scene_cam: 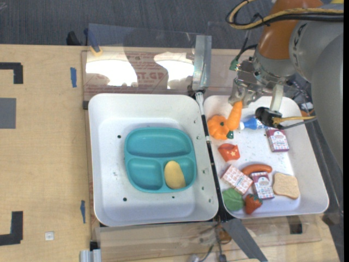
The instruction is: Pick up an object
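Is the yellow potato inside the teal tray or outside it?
Inside: the potato lies in the teal tray's lower right compartment.

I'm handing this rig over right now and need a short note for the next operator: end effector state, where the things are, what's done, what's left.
End effector: at the far end of the right bin, down on the carrot; whether it grips it cannot be told.
Right bin also holds the pumpkin, sausage, bread slice and small cartons.
Left bin: teal tray with a yellow potato in its near right compartment.
Done: approach to the carrot.
Left: confirm the grasp and lift.
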`<action>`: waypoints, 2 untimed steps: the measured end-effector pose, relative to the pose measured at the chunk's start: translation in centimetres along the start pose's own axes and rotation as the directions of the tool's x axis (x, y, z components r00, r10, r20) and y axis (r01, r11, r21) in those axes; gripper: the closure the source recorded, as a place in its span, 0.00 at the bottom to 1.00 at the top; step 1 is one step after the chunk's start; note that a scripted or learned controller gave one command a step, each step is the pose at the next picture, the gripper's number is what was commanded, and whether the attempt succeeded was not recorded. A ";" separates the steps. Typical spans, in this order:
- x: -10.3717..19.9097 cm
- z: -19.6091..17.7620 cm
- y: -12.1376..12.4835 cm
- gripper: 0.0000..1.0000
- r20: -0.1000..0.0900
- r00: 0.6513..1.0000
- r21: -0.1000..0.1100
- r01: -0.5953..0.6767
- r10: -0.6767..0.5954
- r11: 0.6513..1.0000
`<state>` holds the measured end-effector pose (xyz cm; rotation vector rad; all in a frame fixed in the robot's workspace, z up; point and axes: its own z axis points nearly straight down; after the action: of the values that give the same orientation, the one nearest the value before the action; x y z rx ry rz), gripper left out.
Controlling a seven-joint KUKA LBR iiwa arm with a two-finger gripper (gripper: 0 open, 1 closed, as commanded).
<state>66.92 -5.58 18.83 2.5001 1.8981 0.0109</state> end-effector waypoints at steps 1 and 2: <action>-3.7 -10.8 0.2 1.00 0.005 0.978 0.001 -0.209 0.209 0.978; -5.6 -2.8 -7.7 1.00 0.007 0.998 0.018 -0.060 0.060 0.998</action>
<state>58.00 -8.91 21.54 2.5643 1.8288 -0.0145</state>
